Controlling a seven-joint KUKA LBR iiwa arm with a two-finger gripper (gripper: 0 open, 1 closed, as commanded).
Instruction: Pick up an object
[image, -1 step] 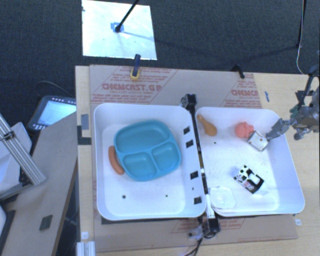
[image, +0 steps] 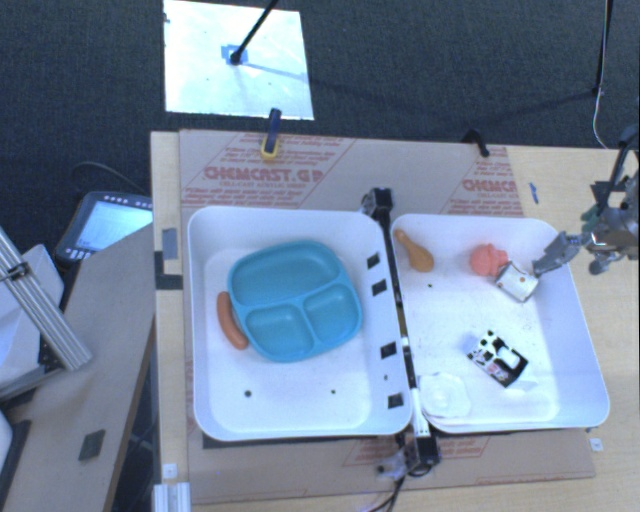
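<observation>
A small silver-white block (image: 517, 283) is lying in the right bin (image: 570, 400), toward its two o'clock corner, tilted on a diagonal with a pale face showing and a darker edge. It is sitting just beside a pink-orange lump (image: 488, 260), which is resting at the block's ten o'clock. An orange-tan drumstick-shaped toy (image: 413, 250) is lying toward the bin's eleven o'clock, a black-and-white patterned piece (image: 496, 358) is sitting near the five o'clock side of the bin's middle, and a translucent white cup-like thing (image: 444, 394) is resting at seven o'clock, hard to make out against the white floor.

The left bin (image: 215, 400) is holding a teal divided tray (image: 295, 299) at its centre, with an orange sausage-shaped toy (image: 231, 320) lying at the tray's nine o'clock, just beside its edge. Both bins are sitting on a tan board (image: 300, 170) printed with red lettering, and a yellow-handled clamp (image: 271, 136) is gripping the board at twelve o'clock. Dark carpet is surrounding the bench, a pale square plate (image: 237, 60) is lying beyond it at eleven o'clock, and a tablet (image: 100, 228) is resting at nine o'clock.

The arm is reaching in from three o'clock, angled down toward the block. The gripper (image: 545, 263) is ending right at the block's upper right edge; whether its jaws are open or closed I cannot tell.
</observation>
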